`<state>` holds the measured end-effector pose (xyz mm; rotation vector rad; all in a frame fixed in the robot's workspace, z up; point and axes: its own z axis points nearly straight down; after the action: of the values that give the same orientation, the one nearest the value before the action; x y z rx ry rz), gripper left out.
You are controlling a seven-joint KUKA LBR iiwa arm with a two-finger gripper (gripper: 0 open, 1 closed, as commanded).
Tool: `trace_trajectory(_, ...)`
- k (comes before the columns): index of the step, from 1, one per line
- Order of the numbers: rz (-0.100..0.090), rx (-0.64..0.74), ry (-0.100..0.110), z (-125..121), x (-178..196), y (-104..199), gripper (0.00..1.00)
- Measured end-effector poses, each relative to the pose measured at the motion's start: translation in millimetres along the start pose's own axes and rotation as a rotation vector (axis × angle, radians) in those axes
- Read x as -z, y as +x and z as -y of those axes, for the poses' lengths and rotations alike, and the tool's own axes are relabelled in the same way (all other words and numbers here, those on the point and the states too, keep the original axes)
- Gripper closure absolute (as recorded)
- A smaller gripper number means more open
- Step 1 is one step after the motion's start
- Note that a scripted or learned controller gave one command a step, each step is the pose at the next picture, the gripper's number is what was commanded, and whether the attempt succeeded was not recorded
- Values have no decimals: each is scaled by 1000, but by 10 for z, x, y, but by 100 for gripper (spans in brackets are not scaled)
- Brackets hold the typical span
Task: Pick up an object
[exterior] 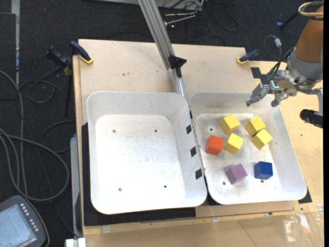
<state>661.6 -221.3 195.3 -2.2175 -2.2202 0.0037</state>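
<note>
Plainly the gripper [263,98] hangs open and empty over the right bin's [293,153] far rim; yellow cubes [255,125] sit crowded (nearly touching), so descending fingers may nudge neighbours and miss.

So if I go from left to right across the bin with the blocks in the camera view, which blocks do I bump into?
Orange block → purple block → blue block. The four yellow blocks sit scattered between and above these, overlapping them left to right, so I left them out.
</note>
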Motion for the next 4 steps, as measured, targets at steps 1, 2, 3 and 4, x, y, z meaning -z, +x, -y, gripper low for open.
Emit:
trace_trajectory(1,2,2,-3,-7,31,5,0)
trace_trajectory(2,1,3,-1,-97,-486,60,0)
trace_trajectory(3,3,0,-8,-110,-838,60,0)
trace_trajectory(4,4,4,-9,-115,-745,62,100)
